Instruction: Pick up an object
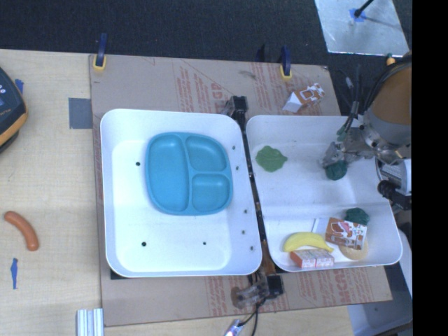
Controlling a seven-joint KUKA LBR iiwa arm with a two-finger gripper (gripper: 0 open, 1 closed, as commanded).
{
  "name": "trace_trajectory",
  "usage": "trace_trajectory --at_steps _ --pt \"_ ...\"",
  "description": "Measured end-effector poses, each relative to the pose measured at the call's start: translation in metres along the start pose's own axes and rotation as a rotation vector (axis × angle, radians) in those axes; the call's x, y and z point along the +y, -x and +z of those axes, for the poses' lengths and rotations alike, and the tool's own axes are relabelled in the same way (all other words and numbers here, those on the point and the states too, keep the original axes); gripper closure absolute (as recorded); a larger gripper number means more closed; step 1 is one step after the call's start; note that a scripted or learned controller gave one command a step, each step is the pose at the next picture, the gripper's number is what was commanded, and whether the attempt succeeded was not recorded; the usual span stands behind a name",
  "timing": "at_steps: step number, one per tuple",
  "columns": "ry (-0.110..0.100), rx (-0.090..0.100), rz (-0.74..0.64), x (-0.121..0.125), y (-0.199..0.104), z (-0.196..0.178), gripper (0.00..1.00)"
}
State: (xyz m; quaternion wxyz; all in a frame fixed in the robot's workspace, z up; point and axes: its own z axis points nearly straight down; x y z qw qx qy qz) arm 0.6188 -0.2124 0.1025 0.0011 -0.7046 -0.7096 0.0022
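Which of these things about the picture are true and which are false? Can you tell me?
1. The blue plate lies in the left bin. True.
2. The banana lies in the left bin. False: it lies in the right bin, near its front edge.
3. The gripper is over the right bin, at a dark green thing. True.
4. The sausage lies on the blue plate. False: it lies on the bench, left of both bins.
5. A green leafy thing lies in the right bin. True.
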Motion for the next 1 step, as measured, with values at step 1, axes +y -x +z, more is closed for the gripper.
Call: trace_trajectory --at_steps 1 --pt "0.003 0.002 0.002 0.0320 -0.0748 -0.0503 1.00"
